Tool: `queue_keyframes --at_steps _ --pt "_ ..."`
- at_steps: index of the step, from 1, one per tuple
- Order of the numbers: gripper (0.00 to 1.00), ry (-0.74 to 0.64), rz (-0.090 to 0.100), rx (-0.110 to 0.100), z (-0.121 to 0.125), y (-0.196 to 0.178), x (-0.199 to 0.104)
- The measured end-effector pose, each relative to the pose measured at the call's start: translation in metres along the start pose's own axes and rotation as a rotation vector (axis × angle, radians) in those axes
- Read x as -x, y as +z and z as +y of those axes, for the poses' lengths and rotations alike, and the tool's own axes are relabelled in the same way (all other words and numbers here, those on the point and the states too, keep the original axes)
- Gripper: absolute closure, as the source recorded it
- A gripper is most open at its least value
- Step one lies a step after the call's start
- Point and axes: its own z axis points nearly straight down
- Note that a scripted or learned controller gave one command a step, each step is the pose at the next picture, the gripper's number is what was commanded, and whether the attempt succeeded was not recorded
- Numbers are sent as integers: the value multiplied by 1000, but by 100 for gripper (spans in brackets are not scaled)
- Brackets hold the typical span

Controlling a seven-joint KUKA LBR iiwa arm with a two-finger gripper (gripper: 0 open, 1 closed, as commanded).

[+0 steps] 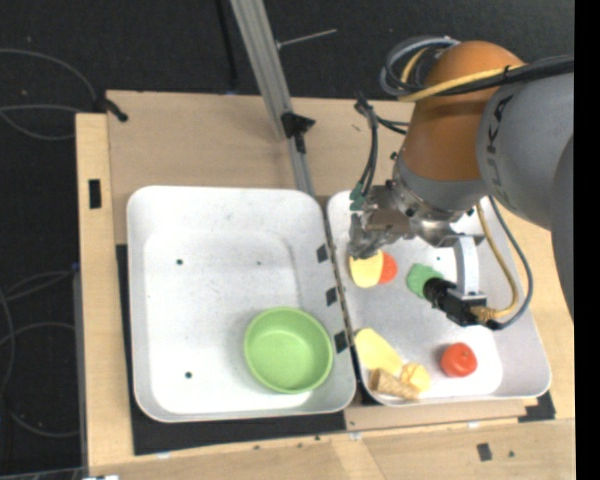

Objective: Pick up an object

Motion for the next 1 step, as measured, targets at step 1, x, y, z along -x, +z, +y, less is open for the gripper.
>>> queue_keyframes --at_steps 1 --pt "100 2 -1 -4 2 11 -54"
